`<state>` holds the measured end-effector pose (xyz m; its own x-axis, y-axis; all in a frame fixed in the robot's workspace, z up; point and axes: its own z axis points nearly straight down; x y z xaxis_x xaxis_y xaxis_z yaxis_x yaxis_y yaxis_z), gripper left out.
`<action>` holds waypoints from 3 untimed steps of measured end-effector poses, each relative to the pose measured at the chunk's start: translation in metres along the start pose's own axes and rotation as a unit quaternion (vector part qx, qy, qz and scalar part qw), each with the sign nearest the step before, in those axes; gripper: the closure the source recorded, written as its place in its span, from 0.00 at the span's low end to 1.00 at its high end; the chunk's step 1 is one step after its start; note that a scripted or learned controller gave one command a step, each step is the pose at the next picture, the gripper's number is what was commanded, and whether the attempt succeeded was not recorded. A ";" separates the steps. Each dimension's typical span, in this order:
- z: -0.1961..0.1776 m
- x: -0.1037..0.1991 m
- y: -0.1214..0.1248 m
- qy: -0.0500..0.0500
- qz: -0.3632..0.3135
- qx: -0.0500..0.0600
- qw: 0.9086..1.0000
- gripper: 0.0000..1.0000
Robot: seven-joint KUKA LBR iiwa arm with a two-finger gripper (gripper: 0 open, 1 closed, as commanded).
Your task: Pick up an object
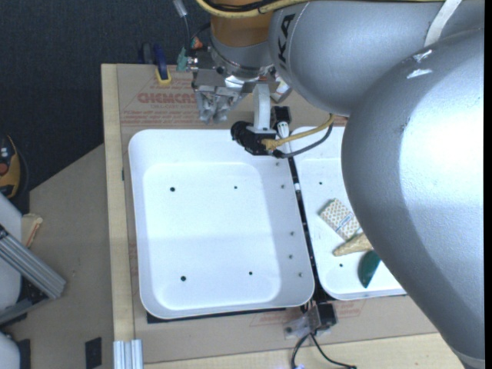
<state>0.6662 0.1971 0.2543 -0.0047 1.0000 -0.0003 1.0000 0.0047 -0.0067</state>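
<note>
In the right bin (332, 287), a patterned packet (339, 217), a tan wedge (353, 244) and a dark green object (370, 267) lie close together near the near rim, the wedge and green one partly cut off by the grey arm (400, 114), which hides most of that bin. The gripper (216, 106) hangs above the far rim of the left bin (207, 229); I cannot tell its state. Both bins rest on a brown board (123, 129), its bare margin widest on the far side.

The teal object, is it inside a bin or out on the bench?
Inside: the teal object lies on the right bin's white floor, partly hidden by the arm.
</note>
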 end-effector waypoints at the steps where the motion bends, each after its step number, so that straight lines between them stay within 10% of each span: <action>1: -0.030 -0.059 -0.022 -0.001 0.005 -0.002 1.000 1.00; 2: 0.019 0.033 0.000 0.001 -0.002 -0.004 1.000 1.00; 3: -0.021 -0.022 0.001 0.000 0.005 -0.006 1.000 1.00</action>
<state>0.6672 0.1747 0.2756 0.0047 1.0000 -0.0003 1.0000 -0.0047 0.0058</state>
